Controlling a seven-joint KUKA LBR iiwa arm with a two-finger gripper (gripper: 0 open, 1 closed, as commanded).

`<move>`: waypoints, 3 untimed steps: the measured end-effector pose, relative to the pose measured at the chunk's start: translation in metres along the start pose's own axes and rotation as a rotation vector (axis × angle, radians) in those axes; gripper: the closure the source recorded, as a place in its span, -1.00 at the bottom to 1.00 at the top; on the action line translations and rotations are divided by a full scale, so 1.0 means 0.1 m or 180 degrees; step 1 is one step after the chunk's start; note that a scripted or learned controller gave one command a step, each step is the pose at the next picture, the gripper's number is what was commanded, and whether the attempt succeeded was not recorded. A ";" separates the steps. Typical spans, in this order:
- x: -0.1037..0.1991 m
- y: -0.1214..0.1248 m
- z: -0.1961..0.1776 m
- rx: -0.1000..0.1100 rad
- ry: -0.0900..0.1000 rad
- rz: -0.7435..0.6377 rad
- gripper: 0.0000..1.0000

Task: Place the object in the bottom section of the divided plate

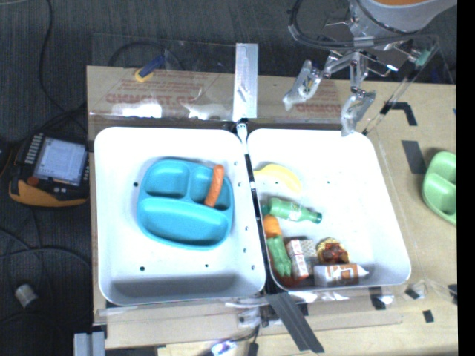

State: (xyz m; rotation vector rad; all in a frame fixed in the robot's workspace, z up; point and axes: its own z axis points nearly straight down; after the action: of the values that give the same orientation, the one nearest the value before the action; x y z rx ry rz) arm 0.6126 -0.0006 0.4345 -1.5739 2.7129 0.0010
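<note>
Carrot (214,185) lying slanted in upper right section of blue divided plate (174,225), leaning on the plate's right rim, inside left bin (119,273). Bottom section of plate bare. Gripper (330,99) raised above far edge of right bin (386,221), fingers spread wide apart, nothing between them. Right bin crowded along its left side: banana (280,175) near top, green bottle (294,211) below it, then a green tube (279,256), small box (299,256), brown toy (332,252), white bottle (340,274). Green cup (444,185) on bench at right.
</note>
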 end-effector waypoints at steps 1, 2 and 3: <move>0.28 -0.26 0.00 -0.0005 0.0000 -0.1272 -1.00; 0.46 0.08 0.00 -0.0010 0.0000 -0.1937 -1.00; 1.10 -0.07 0.06 -0.0017 0.0000 -0.2889 -1.00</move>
State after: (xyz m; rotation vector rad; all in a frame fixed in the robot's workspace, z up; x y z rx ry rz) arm 0.5640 -0.0998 0.4284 -2.6061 1.7501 0.0042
